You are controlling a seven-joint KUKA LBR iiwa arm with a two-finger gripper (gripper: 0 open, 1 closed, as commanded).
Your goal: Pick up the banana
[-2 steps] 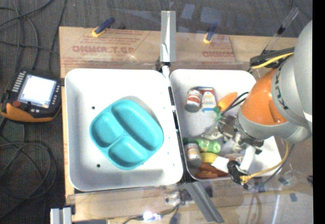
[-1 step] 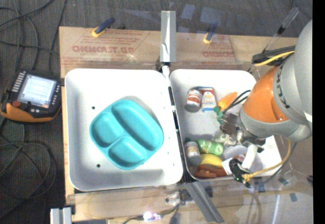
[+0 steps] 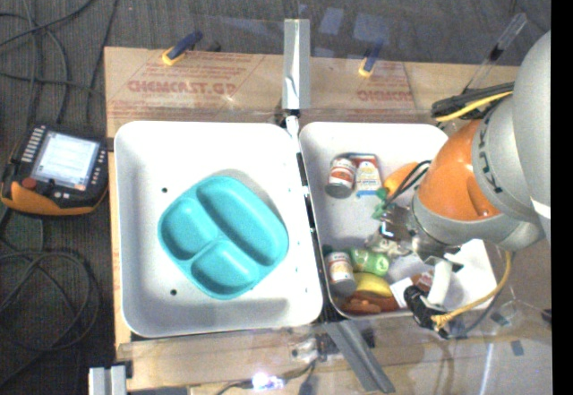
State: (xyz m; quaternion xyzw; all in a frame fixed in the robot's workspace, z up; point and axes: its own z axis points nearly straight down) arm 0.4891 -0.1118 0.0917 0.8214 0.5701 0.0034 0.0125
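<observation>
The big grey arm (image 3: 501, 169) hangs over the right bin (image 3: 315, 205), and the banana (image 3: 374, 284) lies near that bin's front wall beside a small can (image 3: 339, 268), so the claw (image 3: 394, 236) (I cannot tell its state) should drop slowly straight onto the yellow part.

We see even, fairly bright overhead light wash the two white bins (image 3: 215, 138) almost to glare, with soft shadows under their rims. A small bright flare (image 3: 260, 380) shows at the bottom edge, and the whole frame is slightly soft and grainy.
</observation>
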